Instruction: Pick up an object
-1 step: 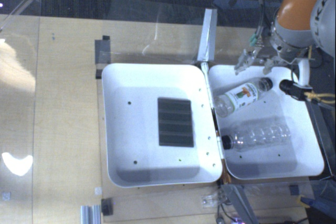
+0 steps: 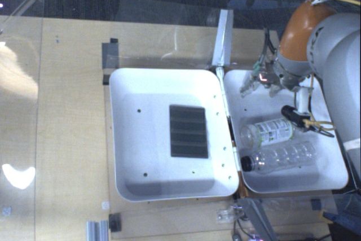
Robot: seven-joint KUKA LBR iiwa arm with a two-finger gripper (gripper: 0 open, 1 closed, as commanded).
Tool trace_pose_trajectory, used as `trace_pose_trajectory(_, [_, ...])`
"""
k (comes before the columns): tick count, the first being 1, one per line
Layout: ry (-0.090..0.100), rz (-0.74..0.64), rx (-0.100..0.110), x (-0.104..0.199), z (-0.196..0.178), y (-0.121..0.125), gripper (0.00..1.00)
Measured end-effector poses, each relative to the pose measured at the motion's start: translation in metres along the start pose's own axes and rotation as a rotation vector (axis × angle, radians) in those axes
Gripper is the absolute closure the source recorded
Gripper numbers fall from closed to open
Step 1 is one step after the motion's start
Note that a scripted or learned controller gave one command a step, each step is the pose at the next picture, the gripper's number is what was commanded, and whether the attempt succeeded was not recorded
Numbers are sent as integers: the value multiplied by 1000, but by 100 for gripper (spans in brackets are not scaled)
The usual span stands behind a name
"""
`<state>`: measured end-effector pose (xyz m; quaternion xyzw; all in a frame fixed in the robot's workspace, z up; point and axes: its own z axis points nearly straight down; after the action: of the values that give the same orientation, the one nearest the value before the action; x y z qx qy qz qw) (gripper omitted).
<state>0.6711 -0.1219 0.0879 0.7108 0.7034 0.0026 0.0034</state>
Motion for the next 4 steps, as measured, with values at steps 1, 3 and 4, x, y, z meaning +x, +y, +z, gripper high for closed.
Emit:
trace_pose_trajectory(1, [1,-7,3,-32,-8,-142,0])
trace_pose_trajectory(3, [-4,-341,-19,24,-5,-176,0])
trace_pose_trajectory(4, [-5,-340,-28,25,-17,-172,100])
